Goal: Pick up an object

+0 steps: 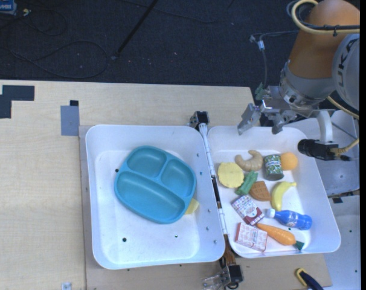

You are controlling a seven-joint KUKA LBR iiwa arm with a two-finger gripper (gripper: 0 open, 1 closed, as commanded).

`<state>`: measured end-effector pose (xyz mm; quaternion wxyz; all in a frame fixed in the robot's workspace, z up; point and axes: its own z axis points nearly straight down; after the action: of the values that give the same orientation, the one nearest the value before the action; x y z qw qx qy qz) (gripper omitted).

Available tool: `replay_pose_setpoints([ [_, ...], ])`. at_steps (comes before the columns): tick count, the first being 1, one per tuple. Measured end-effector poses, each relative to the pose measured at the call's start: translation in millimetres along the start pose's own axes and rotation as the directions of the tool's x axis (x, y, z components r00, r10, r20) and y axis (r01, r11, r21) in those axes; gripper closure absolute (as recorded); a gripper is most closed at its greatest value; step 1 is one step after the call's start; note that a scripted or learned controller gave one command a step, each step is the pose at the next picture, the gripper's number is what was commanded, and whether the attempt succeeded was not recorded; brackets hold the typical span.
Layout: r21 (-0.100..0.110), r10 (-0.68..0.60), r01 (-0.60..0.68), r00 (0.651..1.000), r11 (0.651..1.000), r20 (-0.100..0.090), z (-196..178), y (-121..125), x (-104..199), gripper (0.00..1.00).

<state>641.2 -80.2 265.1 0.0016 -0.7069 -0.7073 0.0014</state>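
Observation:
My gripper (261, 121) hangs above the far edge of the right bin (328, 222), its two grey fingers spread apart with nothing between them. Below it in that bin lie a beige ginger root (250, 160), a yellow round slice (230, 174), a dark green can (272, 167), an orange ball (288, 161), a green pepper (248, 182), a brown wedge (261, 191), a banana (282, 193), a blue bottle (292, 219), a carrot (276, 234) and two small cartons (248, 222).
The left bin (101, 222) holds a blue divided plate (154, 183) with a small yellow piece (192, 206) at its right rim. A black clamp (199, 119) sits where the bins meet at the back. Bare bench lies to the left.

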Motion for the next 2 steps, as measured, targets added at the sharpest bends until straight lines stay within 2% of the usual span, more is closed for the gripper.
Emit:
replay_pose_setpoints([
  [1,0.000,0.002,-0.002,1.000,1.000,-0.001,113.1,-35.4,-62.3,0.00],
  [2,-0.003,0.001,-0.001,1.000,1.000,0.000,97.0,3.0,-108.4,0.00],
])
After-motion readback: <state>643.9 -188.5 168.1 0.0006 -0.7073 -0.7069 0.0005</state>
